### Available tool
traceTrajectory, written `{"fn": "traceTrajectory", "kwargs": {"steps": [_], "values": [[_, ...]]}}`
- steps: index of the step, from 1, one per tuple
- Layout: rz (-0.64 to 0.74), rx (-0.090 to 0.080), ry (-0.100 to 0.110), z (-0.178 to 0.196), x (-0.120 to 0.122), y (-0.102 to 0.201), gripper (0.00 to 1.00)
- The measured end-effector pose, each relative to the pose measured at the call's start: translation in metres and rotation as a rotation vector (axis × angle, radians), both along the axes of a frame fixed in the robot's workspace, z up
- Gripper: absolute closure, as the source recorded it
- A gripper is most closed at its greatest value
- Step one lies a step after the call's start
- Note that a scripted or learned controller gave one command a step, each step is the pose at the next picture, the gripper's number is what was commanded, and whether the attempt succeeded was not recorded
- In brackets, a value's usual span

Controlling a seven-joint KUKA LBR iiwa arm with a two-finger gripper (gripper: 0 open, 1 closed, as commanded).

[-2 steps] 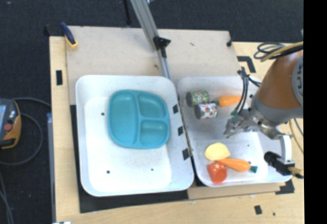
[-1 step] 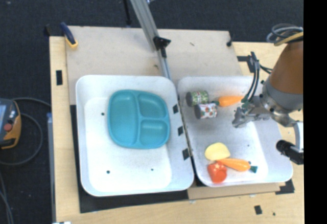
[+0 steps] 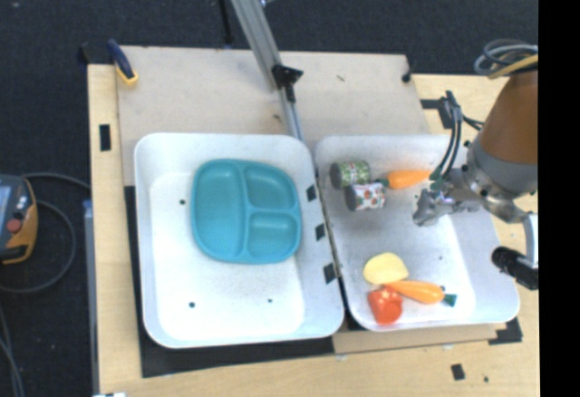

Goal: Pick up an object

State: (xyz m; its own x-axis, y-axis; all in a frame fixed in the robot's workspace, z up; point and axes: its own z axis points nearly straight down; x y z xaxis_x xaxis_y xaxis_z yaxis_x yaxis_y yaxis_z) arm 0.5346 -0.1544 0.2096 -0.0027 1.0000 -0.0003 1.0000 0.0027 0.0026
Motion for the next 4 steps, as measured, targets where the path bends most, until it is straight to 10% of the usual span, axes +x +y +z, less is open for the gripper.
{"fn": "traceTrajectory", "kwargs": {"steps": [4], "values": [[0.007, 0.003, 0.002, 0.013, 0.019, 0.228, 1.0]]}}
